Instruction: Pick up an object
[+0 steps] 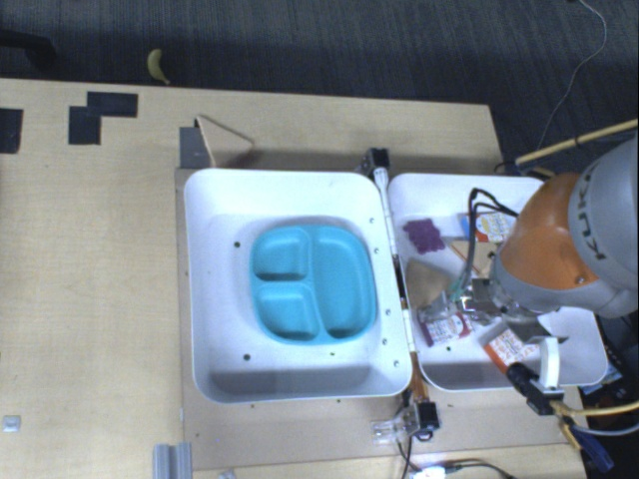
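From my remote seat: two white bins side by side on the tan bench [90,297]. The left bin [215,267] holds one thing, a blue divided tray [312,282] — smooth plastic, rounded corners, three compartments — lying flat in the middle with bare white floor all round it. Plenty of open room there on every side.

The right bin [589,362] is crowded. The arm [559,238] comes in from the right, its orange band [544,242] over the middle of the bin and covering much of the floor. The gripper [467,302] sits low in the bin's centre, close to the clutter; I cannot tell how it is set.

Loose items under and around it: a purple, rough-edged piece [423,234] near the bin's far left part, apart from the rest; a small crinkled packet [442,324] with red and white print just beside the gripper, close to the dividing wall between the bins; another red-and-white packet [507,347] nearer the front edge, partly under the arm. Nothing is visibly lifted.

A narrow ridge [391,257] separates the bins — little clearance on the packet's left. Black tape patches [100,113] on the bench far left, dark carpet [300,28] beyond.
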### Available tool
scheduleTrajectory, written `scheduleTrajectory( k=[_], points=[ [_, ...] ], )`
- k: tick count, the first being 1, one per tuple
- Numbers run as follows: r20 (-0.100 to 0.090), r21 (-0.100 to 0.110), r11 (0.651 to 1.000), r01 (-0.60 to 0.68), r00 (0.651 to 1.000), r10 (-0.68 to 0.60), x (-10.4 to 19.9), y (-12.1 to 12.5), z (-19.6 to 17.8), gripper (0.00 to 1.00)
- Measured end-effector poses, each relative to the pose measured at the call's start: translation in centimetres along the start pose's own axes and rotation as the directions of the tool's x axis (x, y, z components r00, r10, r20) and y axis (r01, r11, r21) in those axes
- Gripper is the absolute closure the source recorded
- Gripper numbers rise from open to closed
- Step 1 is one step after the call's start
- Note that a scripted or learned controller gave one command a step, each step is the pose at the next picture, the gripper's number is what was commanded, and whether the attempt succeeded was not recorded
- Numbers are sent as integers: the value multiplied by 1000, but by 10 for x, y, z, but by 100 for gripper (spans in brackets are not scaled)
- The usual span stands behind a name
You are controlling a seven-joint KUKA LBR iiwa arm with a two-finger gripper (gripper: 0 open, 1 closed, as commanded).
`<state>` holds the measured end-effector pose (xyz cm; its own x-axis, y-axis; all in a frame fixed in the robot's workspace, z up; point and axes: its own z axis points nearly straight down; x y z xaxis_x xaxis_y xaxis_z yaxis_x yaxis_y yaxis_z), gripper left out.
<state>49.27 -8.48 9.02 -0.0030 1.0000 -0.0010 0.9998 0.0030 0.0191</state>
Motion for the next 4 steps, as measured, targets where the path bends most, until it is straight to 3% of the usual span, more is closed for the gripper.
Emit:
scheduleTrajectory(
  k=[1, 2, 3, 4],
  points=[
    [6, -8, 1000, 0, 1000, 0, -3, 2, -13, 100],
    [7, -8, 1000, 0, 1000, 0, -4, 2, -13, 0],
    [4, -11, 1000, 5, 1000, -4, -2, 4, -23, 100],
    [4, -11, 1000, 4, 1000, -4, -2, 4, -23, 0]
  ],
)
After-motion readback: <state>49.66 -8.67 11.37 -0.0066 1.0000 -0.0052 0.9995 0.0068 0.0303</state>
